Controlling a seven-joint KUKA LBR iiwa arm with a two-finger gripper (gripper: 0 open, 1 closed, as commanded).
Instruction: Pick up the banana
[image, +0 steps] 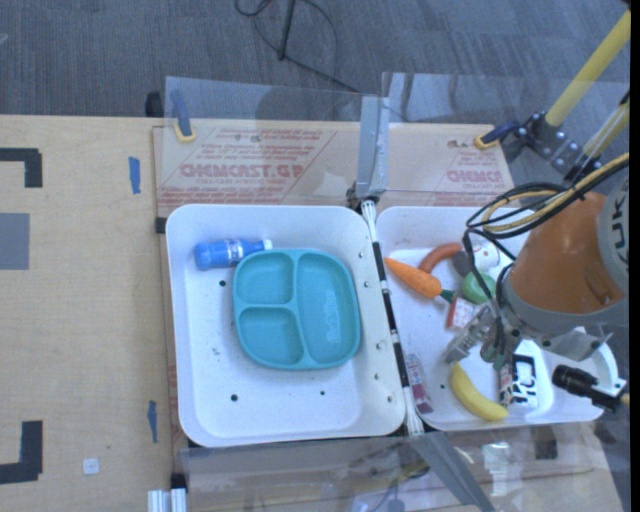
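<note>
The yellow banana (475, 392) lies curved near the front wall of the right bin (440, 415). My gripper (480, 351) hangs just above and behind it, at the end of the grey and orange arm reaching in from the right. Its fingers stand apart with nothing between them, and they are clear of the banana. The wrist hides part of the bin floor behind the gripper.
An orange carrot (414, 279), a red-orange curved piece (440, 255) and a green item (472, 288) lie at the back of the right bin. A white object with black markings (524, 385) sits beside the banana. The left bin (200, 400) holds a teal divided plate (296, 308) and a blue bottle (226, 251).
</note>
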